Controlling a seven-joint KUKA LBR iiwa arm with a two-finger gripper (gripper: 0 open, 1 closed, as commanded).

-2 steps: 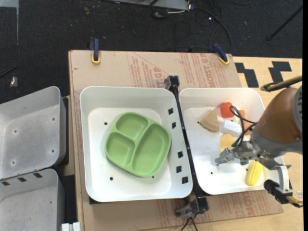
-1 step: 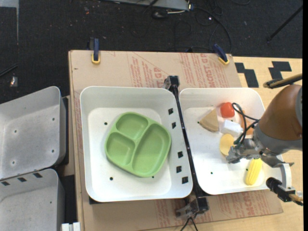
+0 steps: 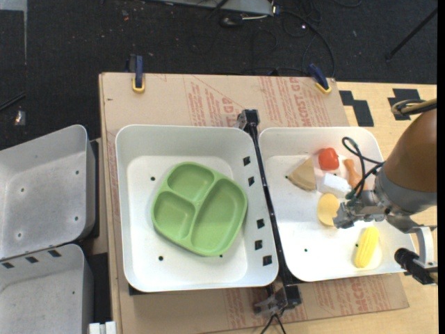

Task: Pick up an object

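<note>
In the right-hand bin (image 3: 306,273), several small objects are seen near the arm's claw (image 3: 345,218). The claw is lowered beside a round yellow piece (image 3: 327,209); whether it is clenched or released cannot be told. A yellow corn cob (image 3: 366,247) lies just below it, its long axis running near-vertically in the view, tilted slightly rightward at the top. A red tomato (image 3: 329,159), a tan wedge (image 3: 303,175) and a white block (image 3: 334,184) are grouped above. A green divided plate (image 3: 200,208) sits in the left bin (image 3: 132,186) on the tabletop (image 3: 188,96).

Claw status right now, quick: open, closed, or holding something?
Claw: cannot be told; it sits low in the right bin beside the yellow round piece.
</note>
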